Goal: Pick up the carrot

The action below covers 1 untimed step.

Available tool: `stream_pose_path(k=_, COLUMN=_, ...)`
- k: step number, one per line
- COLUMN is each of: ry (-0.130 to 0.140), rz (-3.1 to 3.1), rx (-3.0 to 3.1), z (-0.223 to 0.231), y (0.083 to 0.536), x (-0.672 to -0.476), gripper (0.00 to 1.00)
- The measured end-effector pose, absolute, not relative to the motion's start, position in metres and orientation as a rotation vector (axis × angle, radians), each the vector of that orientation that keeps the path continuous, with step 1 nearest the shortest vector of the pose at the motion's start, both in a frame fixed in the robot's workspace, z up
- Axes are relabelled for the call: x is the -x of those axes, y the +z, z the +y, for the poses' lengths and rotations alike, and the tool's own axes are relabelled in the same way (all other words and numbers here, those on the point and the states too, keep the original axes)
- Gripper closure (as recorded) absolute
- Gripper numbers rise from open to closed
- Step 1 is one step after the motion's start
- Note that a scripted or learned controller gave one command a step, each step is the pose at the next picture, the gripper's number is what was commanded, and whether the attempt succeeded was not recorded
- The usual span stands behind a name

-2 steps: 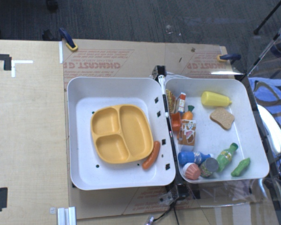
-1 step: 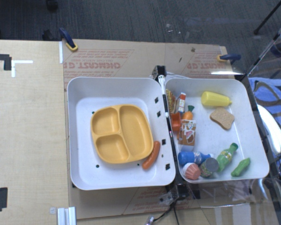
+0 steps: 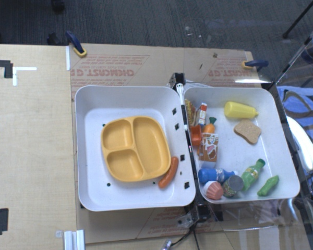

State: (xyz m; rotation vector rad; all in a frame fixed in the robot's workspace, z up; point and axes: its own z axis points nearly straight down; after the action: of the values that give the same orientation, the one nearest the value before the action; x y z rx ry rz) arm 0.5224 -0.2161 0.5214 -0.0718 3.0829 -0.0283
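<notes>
The carrot (image 3: 211, 126) is a small orange piece with a dark green top. It lies in the right bin (image 3: 279, 120), close to the bin's left wall, wedged among small packets. A red and white carton (image 3: 202, 113) touches it on the upper left, a red piece (image 3: 196, 136) lies to its left, and a printed carton (image 3: 209, 147) sits just below it.
The right bin also holds a yellow item (image 3: 240, 110), a bread slice (image 3: 248, 132), a green bottle (image 3: 252, 174), a green vegetable (image 3: 268, 186), a blue item (image 3: 211, 175) and a can (image 3: 232, 186). The left bin (image 3: 125, 90) holds a yellow divided plate (image 3: 133, 149) and a sausage (image 3: 168, 172).
</notes>
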Motion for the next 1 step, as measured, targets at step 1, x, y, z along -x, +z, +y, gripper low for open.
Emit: stream_pose_path(k=1, ry=-0.032, rz=3.076, rx=0.073, z=-0.2164, y=0.531, x=-0.5249, gripper=1.0)
